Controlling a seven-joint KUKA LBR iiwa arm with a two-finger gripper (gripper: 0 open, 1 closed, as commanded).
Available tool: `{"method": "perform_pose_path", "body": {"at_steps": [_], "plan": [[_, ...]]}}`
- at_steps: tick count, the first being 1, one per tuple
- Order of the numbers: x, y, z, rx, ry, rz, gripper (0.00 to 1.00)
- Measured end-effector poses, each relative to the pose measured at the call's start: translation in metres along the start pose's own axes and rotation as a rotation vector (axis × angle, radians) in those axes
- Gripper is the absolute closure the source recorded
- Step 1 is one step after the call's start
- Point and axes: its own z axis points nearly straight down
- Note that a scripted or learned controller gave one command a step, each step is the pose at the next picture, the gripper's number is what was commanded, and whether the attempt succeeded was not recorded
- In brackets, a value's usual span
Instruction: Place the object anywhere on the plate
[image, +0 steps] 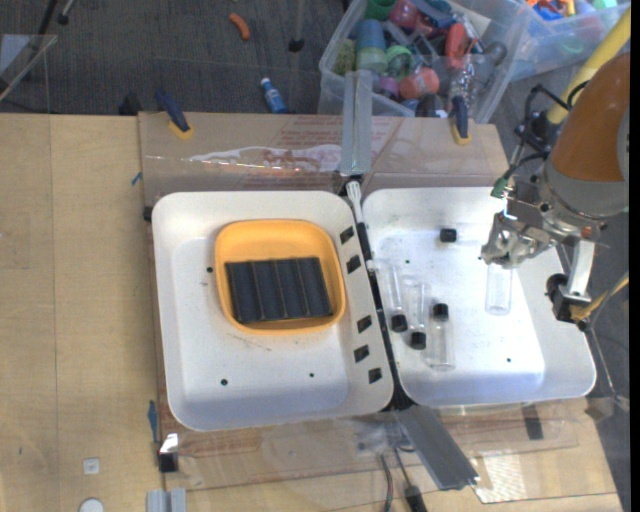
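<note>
From the overhead camera I see my pincer (510, 250) hanging over the right bin (560, 375), near its far right side, with a clear glass vial (497, 287) just below and beside it. I cannot tell whether my fingers are spread or pressed together, nor whether the vial is between them or merely lying on the bin floor under them.

3 more clear vials with black caps (420, 320) lie close together near the bin's left wall, and 1 loose black cap (447, 235) sits apart toward the back.

The plate (325, 240) is orange and sits in the left bin (185, 400), with a dark ribbed insert (278, 289) across its middle.

To do this step well, I judge that I should centre on the vial's body and grip across its narrow width, since smooth glass may roll or slip. Then I should lift high enough to clear the divider (365, 290) between the bins before crossing to the plate.
</note>
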Motion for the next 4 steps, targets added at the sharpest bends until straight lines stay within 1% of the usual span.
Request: {"method": "perform_pose_path", "body": {"at_steps": [1,2,3,4], "plan": [[0.025,0.035,-0.022,-0.004,0.000,-0.209,1.00],[0.035,0.064,-0.018,-0.006,0.000,-0.474,1.00],[0.045,0.065,-0.042,-0.007,0.000,-0.614,1.00],[0.027,0.071,-0.068,-0.008,-0.002,-0.801,1.00]]}}
